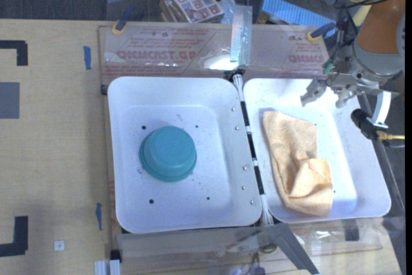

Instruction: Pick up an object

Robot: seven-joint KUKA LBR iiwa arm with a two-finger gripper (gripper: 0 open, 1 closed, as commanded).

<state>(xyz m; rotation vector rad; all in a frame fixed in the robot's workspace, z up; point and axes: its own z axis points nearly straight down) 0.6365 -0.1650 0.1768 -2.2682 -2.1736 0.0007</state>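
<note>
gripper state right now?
Gripper: open, holding nothing, above the far end of the right bin, apart from the cloth.

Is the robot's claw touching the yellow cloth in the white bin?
Apart. In the camera view, the gripper sits over the far end of the right white bin, with bare white bin floor showing between it and the crumpled yellow cloth.
</note>
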